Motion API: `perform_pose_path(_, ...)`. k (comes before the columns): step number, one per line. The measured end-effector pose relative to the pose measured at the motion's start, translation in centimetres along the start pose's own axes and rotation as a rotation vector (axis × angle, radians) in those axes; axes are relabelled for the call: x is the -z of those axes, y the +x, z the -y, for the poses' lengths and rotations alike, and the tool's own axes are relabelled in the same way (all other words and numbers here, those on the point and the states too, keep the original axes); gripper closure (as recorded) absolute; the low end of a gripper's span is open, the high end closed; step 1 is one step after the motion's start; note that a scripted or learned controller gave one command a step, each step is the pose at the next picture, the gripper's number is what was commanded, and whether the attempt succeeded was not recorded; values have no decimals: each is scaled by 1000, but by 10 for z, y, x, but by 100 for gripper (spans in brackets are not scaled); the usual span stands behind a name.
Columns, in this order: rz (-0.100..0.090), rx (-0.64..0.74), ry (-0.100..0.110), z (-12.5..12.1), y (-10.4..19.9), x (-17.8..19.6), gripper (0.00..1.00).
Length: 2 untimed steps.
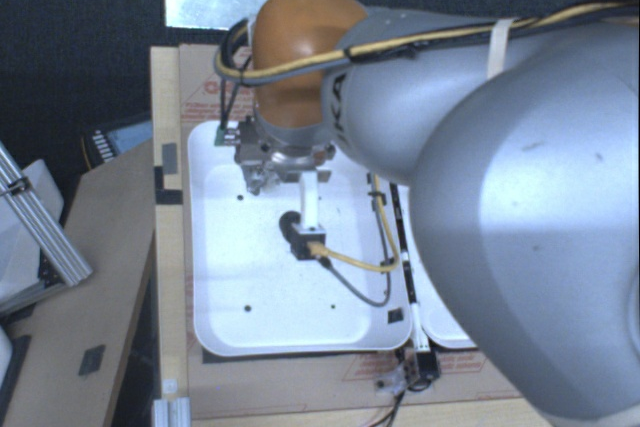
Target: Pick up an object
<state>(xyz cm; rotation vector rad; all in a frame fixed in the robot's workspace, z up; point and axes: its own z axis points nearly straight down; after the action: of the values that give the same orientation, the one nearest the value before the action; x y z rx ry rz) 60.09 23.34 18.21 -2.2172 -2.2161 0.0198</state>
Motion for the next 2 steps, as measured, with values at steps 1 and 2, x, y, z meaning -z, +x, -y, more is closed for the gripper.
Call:
perform_pose_path(1, -7, 6, -16, 52, 2, 71, 100)
perform_pose_path(2, -1, -10, -17, 70, -116, 104, 100)
